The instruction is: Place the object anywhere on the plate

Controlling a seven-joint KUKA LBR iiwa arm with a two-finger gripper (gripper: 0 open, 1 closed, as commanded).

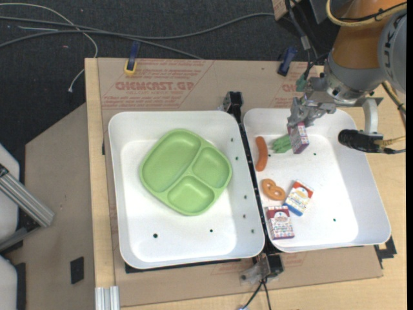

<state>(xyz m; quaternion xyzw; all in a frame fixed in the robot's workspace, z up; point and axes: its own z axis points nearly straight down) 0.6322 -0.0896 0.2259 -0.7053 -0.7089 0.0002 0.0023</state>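
Nearest, the small carton [279, 222] lay untouched, while the end effector [299, 136] pinched a purple box, the green plate [186, 171] lying leftward.

Floor: dark carpet [193, 11], grey cables [58, 21] trailing | Worktop: brown cardboard sheet [161, 79], printed lettering | Clamps: blue [132, 62], rear edge

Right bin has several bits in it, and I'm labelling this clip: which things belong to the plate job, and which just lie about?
Job:
green plate in the left bin
gripper
small box between its fingers

Lying about:
sausage
pretzel
two cartons
green piece
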